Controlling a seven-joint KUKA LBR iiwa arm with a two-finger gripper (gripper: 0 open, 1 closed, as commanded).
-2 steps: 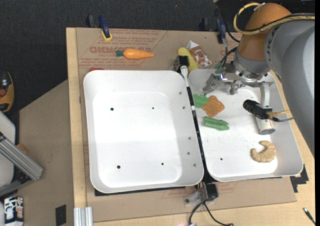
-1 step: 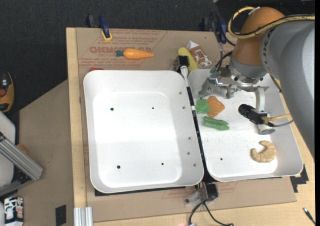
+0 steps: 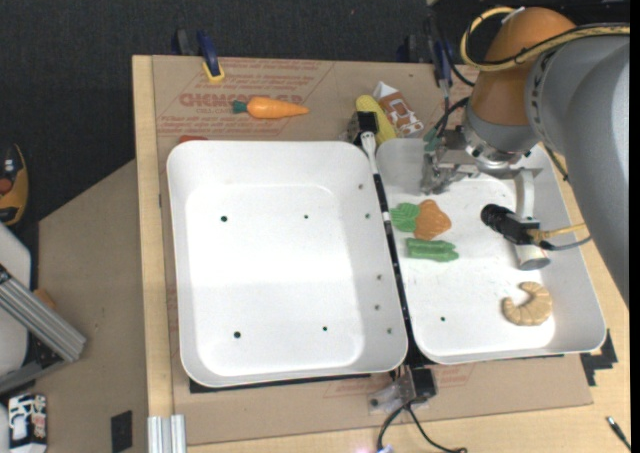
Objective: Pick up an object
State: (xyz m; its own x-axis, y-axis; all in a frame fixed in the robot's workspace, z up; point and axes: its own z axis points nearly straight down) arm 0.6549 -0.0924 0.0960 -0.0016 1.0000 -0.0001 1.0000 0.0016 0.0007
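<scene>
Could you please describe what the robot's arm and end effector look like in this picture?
The arm is bulky, rounded and grey, with a glossy orange band above the wrist. A yellow cable loops beside that band, with thinner dark wires nearby. The end effector is a small metallic grey assembly below a silver wrist flange.

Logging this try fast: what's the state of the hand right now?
Hand: over the right bin, near its back edge; whether it is open or closed cannot be told, and nothing is seen held in it.
</scene>
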